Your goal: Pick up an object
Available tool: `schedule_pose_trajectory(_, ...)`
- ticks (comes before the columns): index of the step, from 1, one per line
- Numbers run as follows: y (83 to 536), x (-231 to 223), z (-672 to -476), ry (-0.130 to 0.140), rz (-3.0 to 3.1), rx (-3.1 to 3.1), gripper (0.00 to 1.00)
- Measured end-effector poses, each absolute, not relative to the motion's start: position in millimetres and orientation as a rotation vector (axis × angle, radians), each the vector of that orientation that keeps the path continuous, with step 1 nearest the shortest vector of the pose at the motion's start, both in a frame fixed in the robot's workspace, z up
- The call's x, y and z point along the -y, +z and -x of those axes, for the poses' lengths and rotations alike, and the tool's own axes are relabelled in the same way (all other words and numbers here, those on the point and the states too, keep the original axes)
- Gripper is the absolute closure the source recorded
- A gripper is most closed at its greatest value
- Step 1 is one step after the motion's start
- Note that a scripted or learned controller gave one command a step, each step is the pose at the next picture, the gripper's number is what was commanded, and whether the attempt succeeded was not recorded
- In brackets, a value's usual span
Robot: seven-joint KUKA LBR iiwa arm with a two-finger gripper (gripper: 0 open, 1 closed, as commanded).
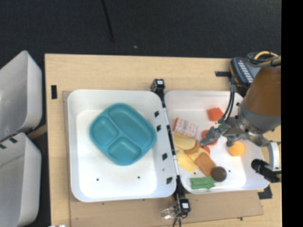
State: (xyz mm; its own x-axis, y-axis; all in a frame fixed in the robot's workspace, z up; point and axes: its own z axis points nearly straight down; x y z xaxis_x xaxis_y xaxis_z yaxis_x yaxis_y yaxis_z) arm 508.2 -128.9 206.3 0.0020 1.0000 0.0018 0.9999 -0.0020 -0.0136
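labels: pink-printed packet [185,126], text too small to read | arm: reaching in from right, leaning over right bin [189,100] | gripper [209,137]: fingers spreading, hovering by red piece [211,142], pinching nothing

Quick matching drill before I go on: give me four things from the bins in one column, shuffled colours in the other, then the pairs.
Things:
1. divided tray in the left bin
2. flat block at the right bin's near edge
3. ball beside the hand
4. round piece by the flat block

Colours:
A. orange
B. dark brown
C. teal
D. green

Pairs: 1-C, 2-D, 3-A, 4-B
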Motion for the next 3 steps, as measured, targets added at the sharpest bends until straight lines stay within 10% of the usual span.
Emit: schedule_pose_trajectory(3, 120.5, 135.3, -496.3, 0.005, 2.221, 2.218, 0.00)
